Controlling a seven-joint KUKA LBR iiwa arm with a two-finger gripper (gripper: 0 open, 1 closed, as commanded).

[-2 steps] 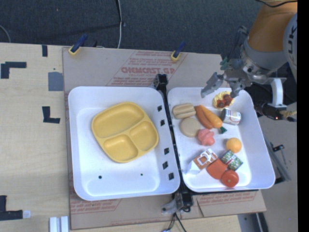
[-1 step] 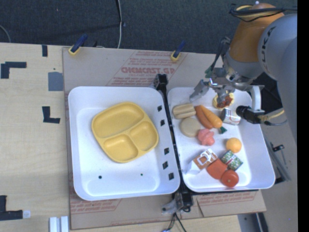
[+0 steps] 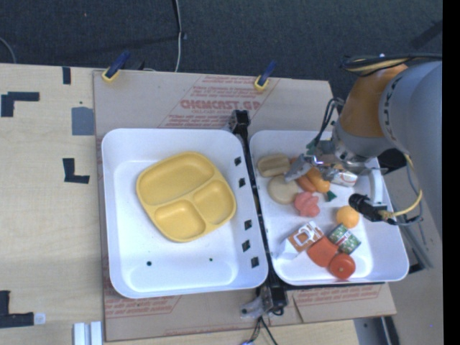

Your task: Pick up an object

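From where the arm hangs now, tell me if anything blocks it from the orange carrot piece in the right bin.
Nothing visible blocks it. The end effector sits right at the orange carrot piece, with the pink item and tan round piece crowding close beside.

2 bins set side by side on the counter (image 3: 43,214), divided tray (image 3: 186,196) laid in the left bin (image 3: 118,264), food items (image 3: 316,214) clustered in the right bin (image 3: 392,261)

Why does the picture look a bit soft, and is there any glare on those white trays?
In the camera view, lighting is even and diffuse; the left bin shows mild bright wash but no hard glare. The yellow plate casts only a faint shadow. Small items by the gripper look soft and blurred, their details hard to read.
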